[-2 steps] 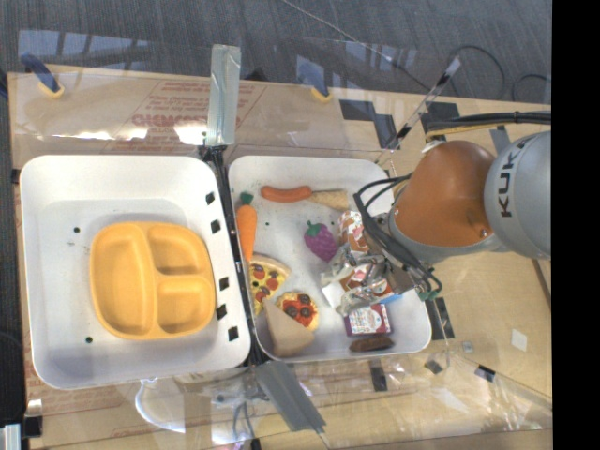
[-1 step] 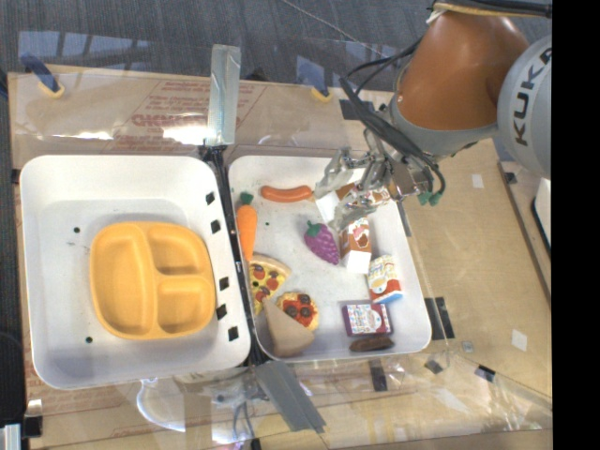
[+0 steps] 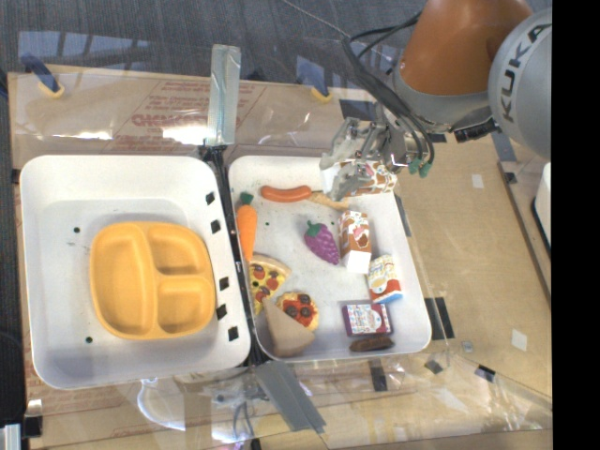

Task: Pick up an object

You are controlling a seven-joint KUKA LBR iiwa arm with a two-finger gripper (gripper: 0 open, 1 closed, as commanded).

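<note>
Gripper over the toy food bin

The gripper (image 3: 364, 162) hangs at the far edge of the right bin (image 3: 412, 279), just past the sausage (image 3: 285, 193). Can't tell if it's open or shut. It could grab 2 toys bc they're packed close.

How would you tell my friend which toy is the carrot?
Look in the right bin, the one crowded with toy food. Along its left wall lies the carrot, upright in the view, green top pointing away. It is the long orange cone there; the neighbouring pizza slice is flat.
</note>
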